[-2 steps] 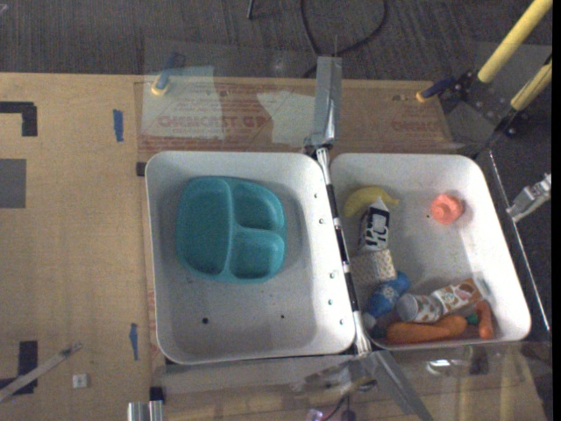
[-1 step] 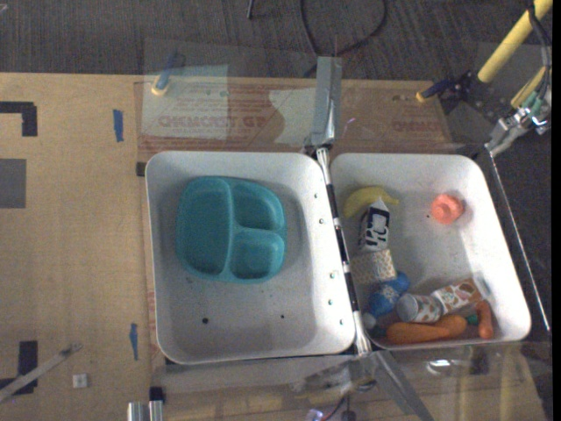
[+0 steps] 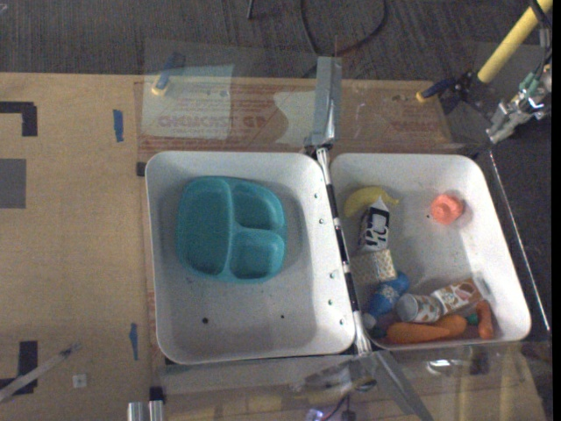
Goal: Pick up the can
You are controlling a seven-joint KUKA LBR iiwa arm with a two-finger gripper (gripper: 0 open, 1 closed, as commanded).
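Orange is the carrot [image 3: 426,330]. It lies along the near wall of the right bin [image 3: 491,202], at about 6 o'clock in that bin. A small bottle [image 3: 438,303] with a red and white label lies on its side just behind the carrot and touches it. A blue toy [image 3: 387,293] sits at 9 o'clock from the bottle, close to the wall between the two bins.

The can [image 3: 372,265] is tan. It sits just behind the blue toy, at 12 o'clock from it, and the two touch. It is on the left side of the right bin, near the middle wall. A black and white milk carton [image 3: 375,228] is right behind the can and touches it. A yellow banana [image 3: 366,199] lies at the far end of the carton. A small orange cup [image 3: 447,207] sits by itself at 3 o'clock from the banana, well apart from the other things.

The left bin [image 3: 237,323] holds a teal plate [image 3: 230,228] with three parts, in the far half of the bin.

The gripper [image 3: 523,106] is far back at 1 o'clock from the right bin, outside it and well away from the can. I cannot tell if it is spread or pressed together. A yellow pole [image 3: 515,35] slants up behind it.
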